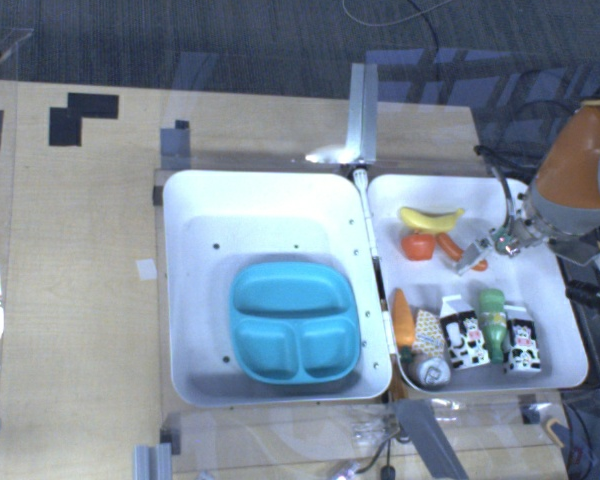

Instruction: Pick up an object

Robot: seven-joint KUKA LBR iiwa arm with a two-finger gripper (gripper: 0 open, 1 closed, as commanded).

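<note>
While reaching leftward, tool [477, 252] hovers over right bin [570, 353].

Grey arm [580, 213] with rounded casing, broad orange band [577, 163] above wrist. Black cables alongside, looping near wrist. Small metallic gripper [477, 253] at tip: silver-grey, slim fingers, bright glinting hardware where it joins wrist. Detail of screws too small to tell.
</note>
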